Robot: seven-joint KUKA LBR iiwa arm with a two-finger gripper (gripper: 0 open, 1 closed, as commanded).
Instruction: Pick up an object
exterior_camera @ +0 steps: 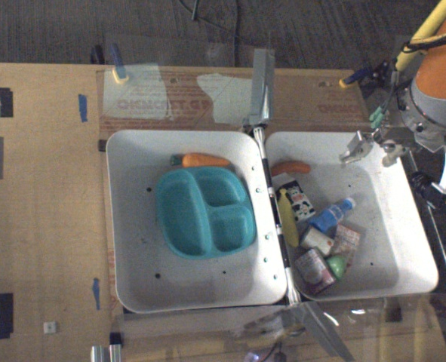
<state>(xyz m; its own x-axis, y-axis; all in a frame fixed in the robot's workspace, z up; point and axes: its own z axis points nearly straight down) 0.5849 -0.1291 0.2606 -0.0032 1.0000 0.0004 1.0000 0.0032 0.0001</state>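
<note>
**Tool poised over the right bin, nothing picked yet**

From my remote seat I saw the tool (371,148) hanging over the far right corner of the right bin (404,225), its two metal fingers spread apart and nothing between them. It stood well apart from the clutter, which lay heaped against that bin's left wall and toward its near edge.

I judged the blue bottle (333,215) the likeliest thing to go for. It lay on its side in the middle of the heap, tilted, its cap pointing toward the far right. It looked like a small plastic bottle: light, fairly stiff, but round and smooth, so I expected it to roll or squirt out of a careless pinch. I would have closed across the body, square to its long axis, not on the narrow cap. A white carton (316,239) touched its lower end, leaving little room there for a finger.

The yellow banana (287,217) lay along the left wall, too close to it for an easy grasp. An orange carrot (290,167) sat alone near the far left corner, slim and low.

In the left bin (132,277) a teal divided plate (206,211) lay at the middle, with another carrot (201,159) just beyond it.
</note>
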